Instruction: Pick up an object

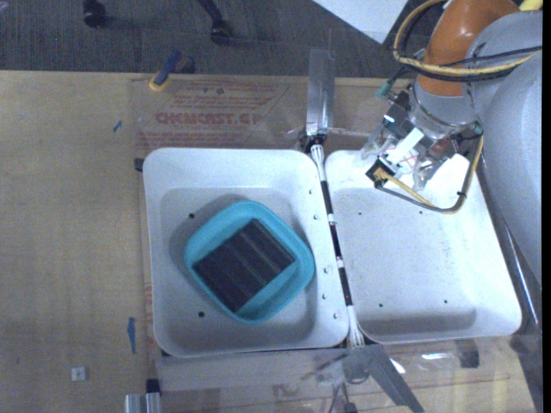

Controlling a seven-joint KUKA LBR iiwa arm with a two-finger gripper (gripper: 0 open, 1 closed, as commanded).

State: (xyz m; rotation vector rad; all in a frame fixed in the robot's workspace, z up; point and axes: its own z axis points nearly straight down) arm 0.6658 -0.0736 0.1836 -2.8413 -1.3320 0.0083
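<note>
A small blue and yellow clamp (164, 70) lies near the far left edge of the wooden bench (60, 248), beside a clear sheet with red lettering (207, 114). In front of the sheet, 2 shallow white bins stand side by side, their inner edges touching. The left bin (157, 231) holds 1 square teal dish (293, 249) in the middle of its floor, turned so that its corners point toward the bin's edges. A dark ribbed block (243, 265) lies flat inside the dish, turned the same way. The gripper (405, 157) hangs above the far edge of the right bin (422, 274), well apart from the dish and its block. Whether it is open or closed cannot be told from this angle, and nothing is seen in its grasp. The grey arm (512, 101), with its orange band (461, 24), reaches in over the bench's far right corner.
</note>
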